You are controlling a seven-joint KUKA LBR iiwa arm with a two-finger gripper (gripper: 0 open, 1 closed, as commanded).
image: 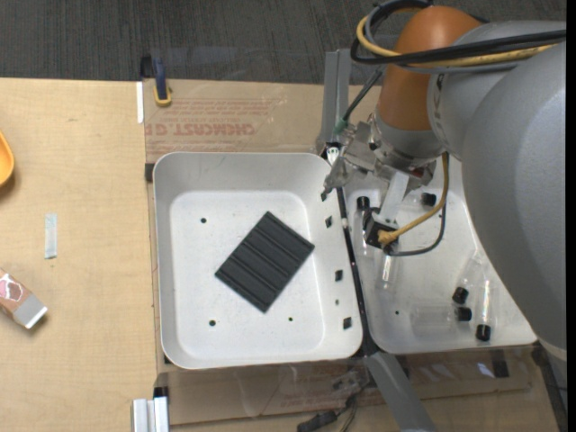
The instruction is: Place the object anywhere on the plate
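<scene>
With the gripper (385, 250) right of the plate (265, 261) and its closure not discernible, the clear objects (472, 302) farther right of the plate risk a missed or slipping grasp.

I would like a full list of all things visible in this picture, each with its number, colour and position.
bench: one, tan, under everything
left bin: one, white, middle of the bench
right bin: one, white, beside the left bin, under the arm
ribbed plate: one, black, flat at a slant in the left bin's middle
small pieces: three, black, right side of the right bin
clamp: one, blue and yellow, behind the left bin
strip: one, grey, on the bench left of the bins
block: one, red-white and grey, bench's left edge
arm: one, grey with an orange band, from the right
gripper: one, over the right bin
</scene>
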